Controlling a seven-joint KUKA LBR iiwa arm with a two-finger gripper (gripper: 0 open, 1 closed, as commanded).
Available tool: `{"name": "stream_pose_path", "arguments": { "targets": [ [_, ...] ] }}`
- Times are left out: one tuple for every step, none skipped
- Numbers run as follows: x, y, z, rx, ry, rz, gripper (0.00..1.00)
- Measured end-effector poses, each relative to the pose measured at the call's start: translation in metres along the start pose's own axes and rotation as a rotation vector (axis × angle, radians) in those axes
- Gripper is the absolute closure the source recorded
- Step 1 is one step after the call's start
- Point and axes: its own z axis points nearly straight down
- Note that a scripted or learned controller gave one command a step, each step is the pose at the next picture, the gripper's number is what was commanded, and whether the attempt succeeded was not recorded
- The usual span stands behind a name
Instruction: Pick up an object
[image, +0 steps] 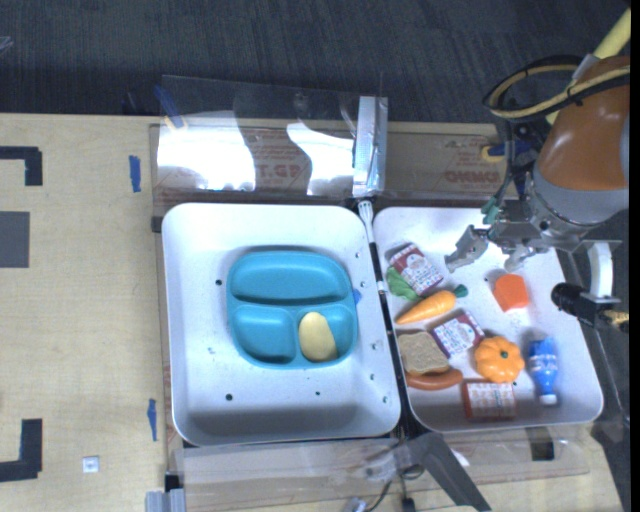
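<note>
Step in hand, as judged: approach, nothing grasped yet. The gripper (492, 250) hangs over the upper part of the right bin (585, 400), its two fingers spread apart with bare bin floor showing between them; it holds nothing.

Candidate objects all lie in the right bin: an orange block (511, 292) just beside the right-hand fingertip, a carrot (428, 306) below and to the left of the gripper, a small red-and-white packet (416, 268) near the bin's left wall, a toy pumpkin (498, 359), a blue bottle (543, 368), a slice of bread (420, 350) and a red can (490, 400) near the front.

The left bin (190, 330) bears a blue divided tray (270, 275) with a yellow egg-shaped piece (317, 336) in its lower right compartment.

Next move, as judged: shift slightly toward the orange block, centre the open fingers across it, descend, close. It is the nearest item and stands clear of its neighbours, so crowding risk looks low
</note>
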Motion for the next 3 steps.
{"name": "stream_pose_path", "arguments": {
  "targets": [
    [0.005,-0.019,0.128,-0.006,-0.002,-0.135,0.00],
    [-0.002,0.069,0.137,-0.006,-0.002,-0.176,0.00],
    [-0.003,0.071,0.124,-0.013,-0.005,-0.175,1.00]
  ]
}}
